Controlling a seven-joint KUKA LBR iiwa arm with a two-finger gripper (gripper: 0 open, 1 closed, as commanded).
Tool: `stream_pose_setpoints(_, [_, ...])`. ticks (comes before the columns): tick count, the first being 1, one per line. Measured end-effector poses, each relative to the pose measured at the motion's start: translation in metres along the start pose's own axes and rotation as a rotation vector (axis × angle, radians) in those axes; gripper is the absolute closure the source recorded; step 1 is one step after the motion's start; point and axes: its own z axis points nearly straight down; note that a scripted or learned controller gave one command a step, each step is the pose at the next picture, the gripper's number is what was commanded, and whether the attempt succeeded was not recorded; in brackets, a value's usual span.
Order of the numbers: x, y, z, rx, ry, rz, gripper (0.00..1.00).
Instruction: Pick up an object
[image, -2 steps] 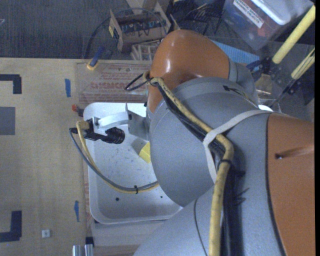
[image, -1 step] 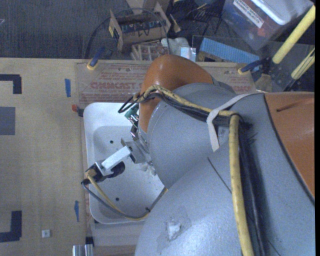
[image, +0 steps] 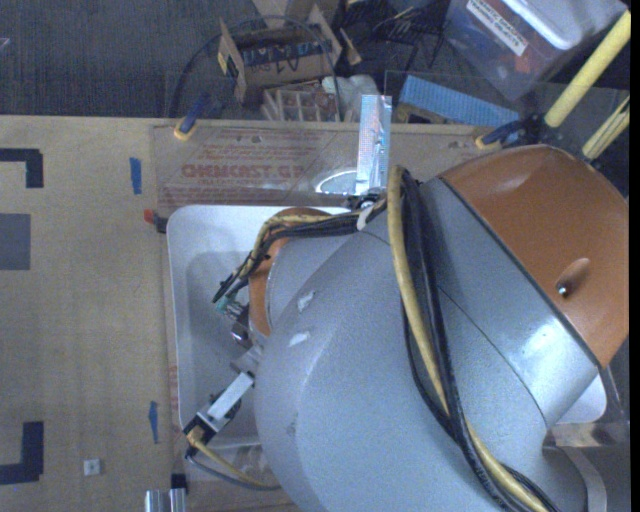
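Down inside the white bin (image: 185, 300), the pincer (image: 232, 310) sits low near the left wall, mostly hidden under the big grey arm (image: 400, 380); can't tell whether it is open or closed, or whether anything's in it. No object to pick can be made out: the arm covers most of the bin floor, so weight, stiffness and grip spot are guesswork. Room: bin wall close on the pincer's left, bare worktop (image: 80, 300) beyond it; safest exit prob. straight up, w/ cables (image: 410, 260) trailing behind.

One fixed camera looks down aslant from above; the arm (image: 420, 350) looms close, covering the bin (image: 195, 300)
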Motion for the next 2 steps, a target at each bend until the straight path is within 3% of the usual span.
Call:
stream_pose_setpoints(1, [-0.002,-0.002,-0.064,0.001,-0.009,0.369,1.00])
stream_pose_setpoints(2, [-0.042,0.031,-0.201,0.001,-0.007,0.228,1.00])
